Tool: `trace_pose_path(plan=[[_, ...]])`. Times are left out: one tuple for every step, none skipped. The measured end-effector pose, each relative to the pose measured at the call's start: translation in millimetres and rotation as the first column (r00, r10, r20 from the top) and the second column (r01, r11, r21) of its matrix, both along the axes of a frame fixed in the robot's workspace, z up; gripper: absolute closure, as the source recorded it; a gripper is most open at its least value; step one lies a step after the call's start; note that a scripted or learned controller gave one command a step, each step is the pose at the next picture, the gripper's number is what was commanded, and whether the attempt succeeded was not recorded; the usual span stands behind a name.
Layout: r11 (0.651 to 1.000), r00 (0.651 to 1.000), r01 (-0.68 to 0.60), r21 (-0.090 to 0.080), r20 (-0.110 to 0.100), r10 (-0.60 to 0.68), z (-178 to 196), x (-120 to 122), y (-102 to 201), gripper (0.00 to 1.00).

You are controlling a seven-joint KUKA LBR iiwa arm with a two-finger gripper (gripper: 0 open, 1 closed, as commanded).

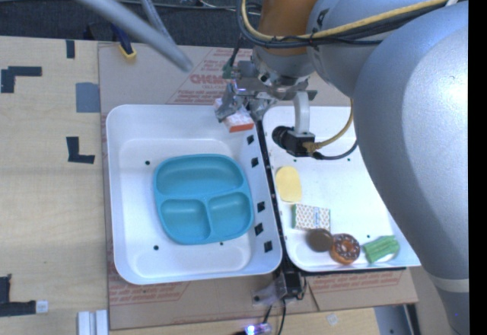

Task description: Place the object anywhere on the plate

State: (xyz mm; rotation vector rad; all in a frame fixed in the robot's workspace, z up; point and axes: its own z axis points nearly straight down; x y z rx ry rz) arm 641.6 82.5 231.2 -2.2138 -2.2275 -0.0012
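Plate (203, 199) first: the blue, three-part dish lies near the middle of the left bin (122, 173), and nothing rests on it, so the placing is not yet done. Above its far right corner, over the bin's back edge, the gripper (237, 109) hangs with a small orange-and-white block (240, 123) at its tips; the fingers appear to pinch it, though the clutter of metal there makes the grip hard to read for certain. By that reading the pick is made and the block is lifted, near the plate but not over it. What seems left is a short move toward the near left to bring the block above the dish, a descent, and a release. Further right, the other bin (358, 166) holds a yellow piece (288, 183), a patterned packet (312, 216), a brown lump (319, 239), a donut (345, 248) and a green item (381, 248), all lying well apart from the gripper.
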Motion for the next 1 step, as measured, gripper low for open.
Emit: trace_pose_path(plan=[[1.000, 1.000, 0.000, -0.001, -0.001, 0.000, -11.7, 9.6, 59.9, 1.00]])
